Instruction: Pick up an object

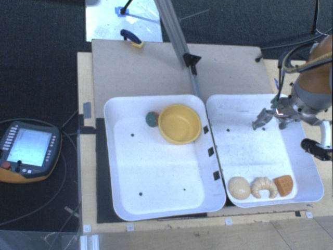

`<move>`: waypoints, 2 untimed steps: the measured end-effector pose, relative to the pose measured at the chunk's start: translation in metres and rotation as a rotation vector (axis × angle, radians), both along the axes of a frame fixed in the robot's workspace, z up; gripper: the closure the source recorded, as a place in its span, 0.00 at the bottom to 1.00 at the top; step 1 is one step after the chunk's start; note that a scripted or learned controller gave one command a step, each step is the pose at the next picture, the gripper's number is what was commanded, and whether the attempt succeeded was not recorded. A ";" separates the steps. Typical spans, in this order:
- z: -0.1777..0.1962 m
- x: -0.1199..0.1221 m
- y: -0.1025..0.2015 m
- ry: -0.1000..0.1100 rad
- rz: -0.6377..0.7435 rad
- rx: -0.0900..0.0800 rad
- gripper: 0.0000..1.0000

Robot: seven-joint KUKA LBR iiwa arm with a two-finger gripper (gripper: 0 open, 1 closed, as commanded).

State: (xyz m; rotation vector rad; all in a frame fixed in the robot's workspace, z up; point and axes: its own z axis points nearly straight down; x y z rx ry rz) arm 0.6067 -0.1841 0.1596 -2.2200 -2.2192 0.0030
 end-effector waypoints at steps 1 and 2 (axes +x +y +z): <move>-0.053 0.008 -0.004 0.000 0.000 0.000 0.00; -0.040 0.010 -0.005 -0.006 0.001 -0.001 1.00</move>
